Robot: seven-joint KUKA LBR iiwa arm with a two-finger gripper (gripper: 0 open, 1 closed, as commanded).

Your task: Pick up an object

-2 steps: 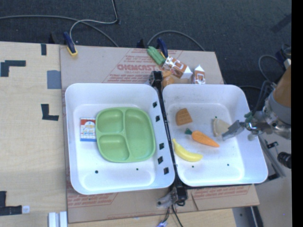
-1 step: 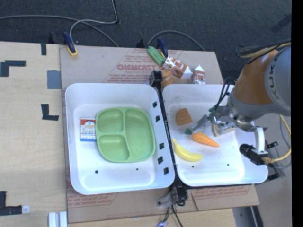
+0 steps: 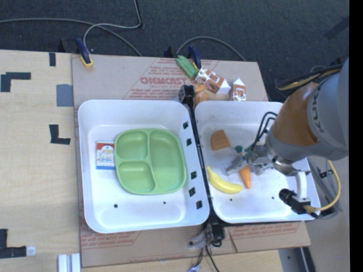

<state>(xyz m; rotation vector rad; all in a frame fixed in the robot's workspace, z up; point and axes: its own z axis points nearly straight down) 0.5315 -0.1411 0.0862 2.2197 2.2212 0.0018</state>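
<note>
Right bin, three candidates. The banana, bright yellow and curved, lies flat near the bin's left wall at about eight o'clock from the bin's middle, its ends pointing up-left and right. Just beside it, at three o'clock from the banana, sits the orange carrot, small, tapered, its narrow tip pointing toward six o'clock; whether it touches the banana is hard to tell. At twelve o'clock from the banana, well apart from it, the brown bread slice lies flat, a tan wedge-like piece up toward ten o'clock in the bin.
</note>
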